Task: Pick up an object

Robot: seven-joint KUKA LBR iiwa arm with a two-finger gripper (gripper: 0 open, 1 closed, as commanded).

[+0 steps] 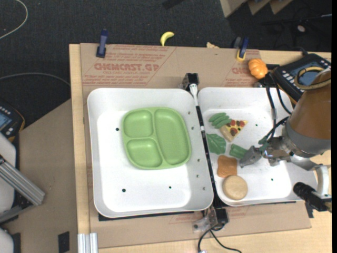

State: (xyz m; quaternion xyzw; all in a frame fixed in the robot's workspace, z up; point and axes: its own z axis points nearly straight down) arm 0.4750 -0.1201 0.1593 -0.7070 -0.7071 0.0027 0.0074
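Pincer [251,157] low in right bin [274,191], fingers look parted, nothing held. Tips by green piece [238,151], toast [227,166] near. Rec: center on green piece, drop straight, then close.

Lighting: we record bright, even illumination from overhead, diffuse rather than directional. The two white bins [105,183] are the brightest areas, near overexposure, with surface detail washed out on their floors. Glare: we note a soft sheen on the green divided plate [156,137]; no hard specular spots. Shadows: faint and short, hugging the bin rims and lying under the arm [310,120] at the right. The dark floor [47,25] beyond the desk [131,67] falls to low contrast. Sharpness: moderate; we find small items in the right bin soft-edged, and printed lettering on the cardboard legible but fuzzy. Distortion: slight perspective slant; edges are not visibly bowed.
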